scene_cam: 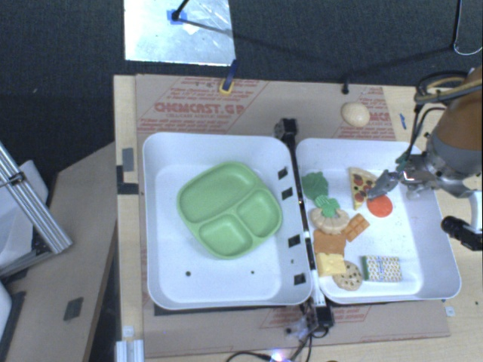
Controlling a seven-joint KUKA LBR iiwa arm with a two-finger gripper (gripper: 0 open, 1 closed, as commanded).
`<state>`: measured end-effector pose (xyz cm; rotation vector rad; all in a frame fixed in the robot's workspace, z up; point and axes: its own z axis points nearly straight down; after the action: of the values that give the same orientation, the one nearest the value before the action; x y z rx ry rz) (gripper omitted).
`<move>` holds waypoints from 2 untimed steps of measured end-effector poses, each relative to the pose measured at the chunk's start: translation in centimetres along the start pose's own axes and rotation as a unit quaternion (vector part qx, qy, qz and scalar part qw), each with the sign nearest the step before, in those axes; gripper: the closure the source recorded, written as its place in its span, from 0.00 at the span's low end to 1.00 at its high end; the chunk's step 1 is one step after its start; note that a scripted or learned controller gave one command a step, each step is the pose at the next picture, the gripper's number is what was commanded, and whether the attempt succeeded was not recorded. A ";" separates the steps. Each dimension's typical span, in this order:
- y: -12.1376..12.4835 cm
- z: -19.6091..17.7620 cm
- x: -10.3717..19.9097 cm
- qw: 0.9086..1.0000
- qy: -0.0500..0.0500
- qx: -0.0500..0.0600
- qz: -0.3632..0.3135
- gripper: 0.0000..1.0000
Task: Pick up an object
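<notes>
The right bin [430,255] holds toy food: a pizza slice [360,181], a red tomato slice [382,207], a green broccoli piece [315,184], a round tan pastry [330,219], orange toast pieces [336,237], a yellow cheese cube [329,263], a cookie [348,279] and a patterned packet [382,268]. My gripper [382,185] reaches in from the right and hangs just right of the pizza slice, above the tomato slice. Nothing shows between its fingers.
The left bin [162,270] holds a green divided plate [229,209]. A beige egg-shaped object [355,114] lies on the cardboard behind the right bin. A black divider [298,210] runs between the bins. Cables hang at the right.
</notes>
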<state>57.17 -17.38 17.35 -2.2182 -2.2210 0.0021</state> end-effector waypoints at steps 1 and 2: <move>-1.0 5.5 0.2 1.000 0.000 0.000 0.000 0.00; -0.8 8.8 0.2 1.000 -0.002 -0.003 0.000 0.00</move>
<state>56.32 -17.20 8.54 -2.2243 -2.2254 -0.0014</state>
